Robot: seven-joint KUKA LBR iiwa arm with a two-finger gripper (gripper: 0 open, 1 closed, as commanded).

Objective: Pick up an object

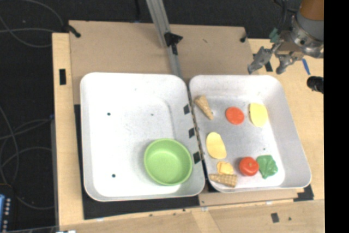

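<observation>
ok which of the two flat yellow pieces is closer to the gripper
The pale yellow oval piece by the right bin's far right side, just below the gripper; the other yellow oval lies lower, near the divider.

Brown bench (pixel 120 46) carries two white bins, side by side, touching. Left bin (pixel 120 112) at 9 o'clock, right bin (pixel 283 117) at 3 o'clock. Grey pole (pixel 155 3) stands at 12 o'clock.
</observation>
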